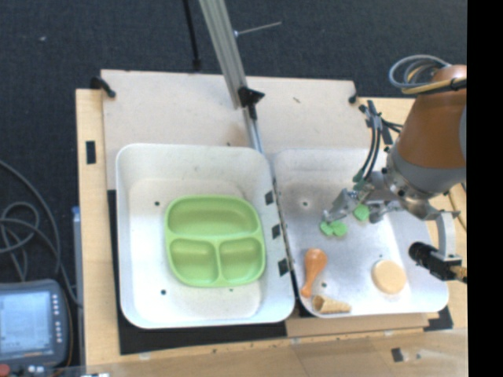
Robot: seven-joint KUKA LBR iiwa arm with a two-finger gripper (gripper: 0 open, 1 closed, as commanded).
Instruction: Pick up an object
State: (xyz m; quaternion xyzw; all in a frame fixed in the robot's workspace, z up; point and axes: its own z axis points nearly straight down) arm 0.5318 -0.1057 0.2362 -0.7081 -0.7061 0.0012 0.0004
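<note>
My gripper hangs low over the right bin, near its middle. A small green object lies on the bin floor just below and left of the gripper. A second green piece shows right at the gripper, and I cannot tell whether it is held or lies beneath. An orange, drumstick-shaped toy lies near the bin's front left. A tan cone rests at the front rim, and a round tan disc sits at the front right.
The left bin holds a green divided plate. A metal pole slants up from between the bins at the back. The grey arm with its orange band reaches in over the right bin's right side.
</note>
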